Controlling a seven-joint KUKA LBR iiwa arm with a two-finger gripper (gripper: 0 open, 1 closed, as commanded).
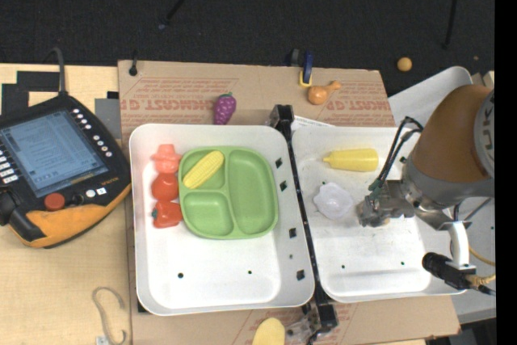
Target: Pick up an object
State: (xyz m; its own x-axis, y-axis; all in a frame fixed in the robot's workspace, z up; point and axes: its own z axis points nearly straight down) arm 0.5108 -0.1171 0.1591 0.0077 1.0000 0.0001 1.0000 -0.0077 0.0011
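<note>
Metal gripper (373, 212) low beside translucent lump (331, 200), smooth white bin (355, 275)

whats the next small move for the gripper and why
Probably a short shift toward the clear plastic object, then down over it. The gripper sits low in the right bin just beside that object, with nothing visibly between its fingers; the yellow corn lies farther off.

Glossy green plastic tray (242, 198), smooth white plastic bins (210, 287), matt brown cardboard (178, 93) beneath.
</note>
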